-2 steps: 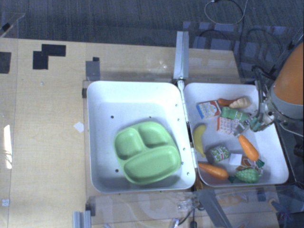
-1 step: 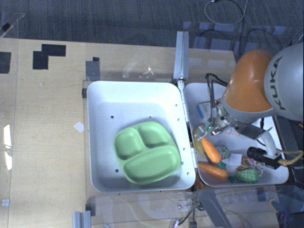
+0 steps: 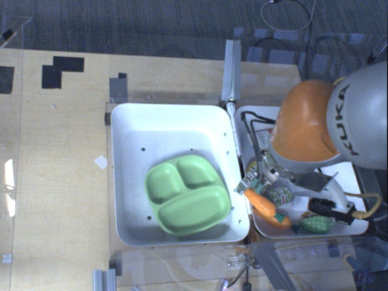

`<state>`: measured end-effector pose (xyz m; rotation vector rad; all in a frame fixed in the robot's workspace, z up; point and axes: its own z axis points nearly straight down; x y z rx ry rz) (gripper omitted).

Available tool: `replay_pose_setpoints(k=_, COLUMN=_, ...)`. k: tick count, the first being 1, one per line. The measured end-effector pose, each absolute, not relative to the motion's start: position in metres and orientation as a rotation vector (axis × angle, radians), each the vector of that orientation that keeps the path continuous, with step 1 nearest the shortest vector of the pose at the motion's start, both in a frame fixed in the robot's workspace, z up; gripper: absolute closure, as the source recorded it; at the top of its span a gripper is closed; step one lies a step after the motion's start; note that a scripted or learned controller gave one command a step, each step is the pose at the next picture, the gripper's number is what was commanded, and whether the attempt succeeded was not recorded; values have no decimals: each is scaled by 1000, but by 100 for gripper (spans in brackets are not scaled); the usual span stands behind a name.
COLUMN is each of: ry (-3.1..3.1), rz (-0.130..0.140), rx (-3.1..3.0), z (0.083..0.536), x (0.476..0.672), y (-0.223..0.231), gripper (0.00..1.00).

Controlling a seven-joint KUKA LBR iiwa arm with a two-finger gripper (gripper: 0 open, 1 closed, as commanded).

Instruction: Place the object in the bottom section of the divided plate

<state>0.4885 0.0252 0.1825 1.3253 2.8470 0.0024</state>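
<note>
Gripper (image 3: 253,180) is seen low over the right bin (image 3: 357,170), at its left wall; whether it is clenched or released cannot be told. Just below it, touching or almost touching, a carrot (image 3: 264,205) is lying. To its left, in the left bin (image 3: 130,162), the green divided plate (image 3: 188,194) is placed.

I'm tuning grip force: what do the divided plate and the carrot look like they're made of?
Divided plate: probably moulded plastic, light green, smooth with a soft sheen along its rounded rims. Carrot: likely a plastic or rubber toy, uniform orange with a glossy highlight; the view can't settle which.
</note>
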Motion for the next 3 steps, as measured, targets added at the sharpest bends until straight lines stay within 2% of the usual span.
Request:
replay_pose_setpoints(k=1, ry=2847, rz=2, rx=1326, z=182, x=488, y=25, gripper=0)
replay_pose_setpoints(k=2, ry=2846, rz=4, rx=1325, z=191, x=491, y=25, gripper=100)
replay_pose_setpoints(k=3, ry=2992, rz=3, rx=952, z=182, x=488, y=97, gripper=100)
